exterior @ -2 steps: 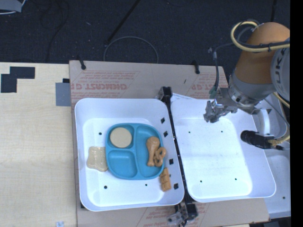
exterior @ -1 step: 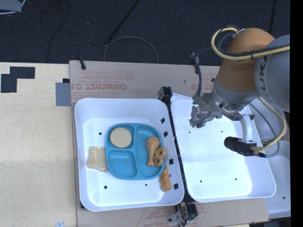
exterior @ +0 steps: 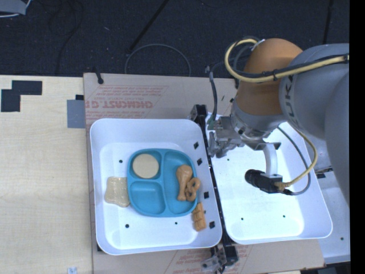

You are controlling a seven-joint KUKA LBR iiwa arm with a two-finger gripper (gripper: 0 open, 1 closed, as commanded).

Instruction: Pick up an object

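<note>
The left bin [exterior: 108,136] holds a blue divided tray [exterior: 149,201]. A round beige disc [exterior: 145,165] lies in the tray's upper left compartment, and a brown bone-shaped piece with a pretzel [exterior: 186,183] lies in its right compartment. A pale tan slab [exterior: 117,191] rests against the tray's left edge, on the bin floor. A small orange-brown piece [exterior: 198,216] lies by the tray's lower right corner. My gripper [exterior: 219,143] hangs over the upper left corner of the right bin [exterior: 285,224], close to the divider between the bins. It is apart from all the objects.
The grey arm with its orange band [exterior: 268,67] covers the upper part of the right bin. A black connector on a yellow cable [exterior: 262,180] hangs over the middle of the right bin. Cardboard [exterior: 137,99] lies under both bins, and a wooden bench top [exterior: 40,176] lies to the left.
</note>
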